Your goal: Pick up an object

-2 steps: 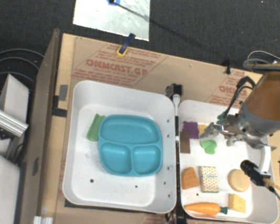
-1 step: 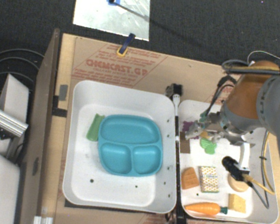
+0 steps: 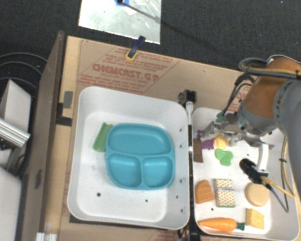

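I'm seeing the arm (image 3: 290, 106) covering the right bin's (image 3: 287, 226) far end. I cannot tell the gripper's (image 3: 220, 135) state. A yellow piece (image 3: 221, 141) and purple piece (image 3: 208, 143) are lying right beneath it, a green piece (image 3: 224, 156) just nearer.

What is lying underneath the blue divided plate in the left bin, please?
A green flat piece sticks out from under the blue divided plate at its left edge, on the left bin floor. The plate covers the rest.
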`<state>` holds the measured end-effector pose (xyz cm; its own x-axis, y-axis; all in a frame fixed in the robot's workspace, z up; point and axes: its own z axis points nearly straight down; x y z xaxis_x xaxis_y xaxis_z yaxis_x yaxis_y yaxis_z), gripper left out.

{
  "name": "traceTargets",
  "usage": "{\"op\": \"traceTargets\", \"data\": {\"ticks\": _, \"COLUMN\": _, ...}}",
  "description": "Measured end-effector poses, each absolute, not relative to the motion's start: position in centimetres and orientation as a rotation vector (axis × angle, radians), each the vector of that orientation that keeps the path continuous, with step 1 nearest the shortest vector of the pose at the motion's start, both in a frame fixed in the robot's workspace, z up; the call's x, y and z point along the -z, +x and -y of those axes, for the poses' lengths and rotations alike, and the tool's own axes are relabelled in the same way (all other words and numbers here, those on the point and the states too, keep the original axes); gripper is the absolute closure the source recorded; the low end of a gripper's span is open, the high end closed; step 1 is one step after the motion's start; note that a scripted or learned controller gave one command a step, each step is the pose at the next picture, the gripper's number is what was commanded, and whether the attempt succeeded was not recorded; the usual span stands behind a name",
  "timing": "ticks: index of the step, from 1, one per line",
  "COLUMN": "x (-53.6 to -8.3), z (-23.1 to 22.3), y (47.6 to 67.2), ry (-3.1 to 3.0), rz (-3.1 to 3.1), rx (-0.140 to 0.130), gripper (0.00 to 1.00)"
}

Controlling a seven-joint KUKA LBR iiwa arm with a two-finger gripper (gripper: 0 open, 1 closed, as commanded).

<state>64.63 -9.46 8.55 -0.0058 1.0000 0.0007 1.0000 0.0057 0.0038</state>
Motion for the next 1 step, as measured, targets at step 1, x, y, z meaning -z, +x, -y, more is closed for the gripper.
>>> {"op": "traceTargets", "data": {"ticks": 1, "x": -10.09, "z": 9.56, "y": 64.84, "ry": 2.207, "rz": -2.22, "rx": -0.012, "gripper": 1.0}}
